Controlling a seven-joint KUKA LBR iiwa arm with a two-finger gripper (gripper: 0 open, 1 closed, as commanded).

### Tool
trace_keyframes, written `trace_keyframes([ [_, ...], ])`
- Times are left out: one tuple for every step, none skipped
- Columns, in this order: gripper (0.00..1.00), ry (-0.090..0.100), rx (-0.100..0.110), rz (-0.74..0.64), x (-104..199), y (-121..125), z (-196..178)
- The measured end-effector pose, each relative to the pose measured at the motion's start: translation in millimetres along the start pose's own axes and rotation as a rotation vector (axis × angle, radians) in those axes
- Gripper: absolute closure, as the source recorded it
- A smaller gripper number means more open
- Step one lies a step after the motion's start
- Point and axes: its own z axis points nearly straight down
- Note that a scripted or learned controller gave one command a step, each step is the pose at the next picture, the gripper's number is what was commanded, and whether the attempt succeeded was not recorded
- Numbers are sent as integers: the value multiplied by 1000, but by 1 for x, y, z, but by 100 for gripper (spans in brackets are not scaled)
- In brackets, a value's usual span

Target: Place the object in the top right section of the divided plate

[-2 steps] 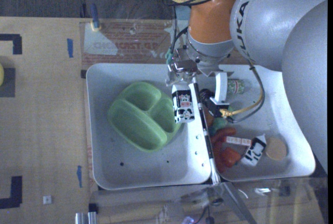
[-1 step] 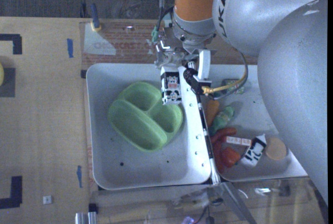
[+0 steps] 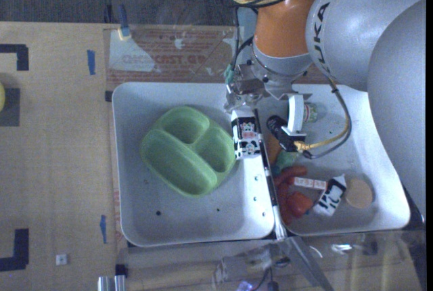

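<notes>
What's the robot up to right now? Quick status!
Gripper low at the wall between the bins, beside the green divided plate. Plate sections bare. Pile of small objects sits in the right bin. Grasp unclear.

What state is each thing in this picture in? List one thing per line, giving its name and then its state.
green divided plate: lying flat in the left bin, nothing in its sections.
gripper: low over the wall between the bins.
round tan object: resting in the right bin.
red objects: piled in the right bin.
</notes>
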Motion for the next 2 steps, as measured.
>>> trace_keyframes([
  [100,-1,-3,458,-25,36,-9],
  [100,0,-1,453,45,49,-45],
])
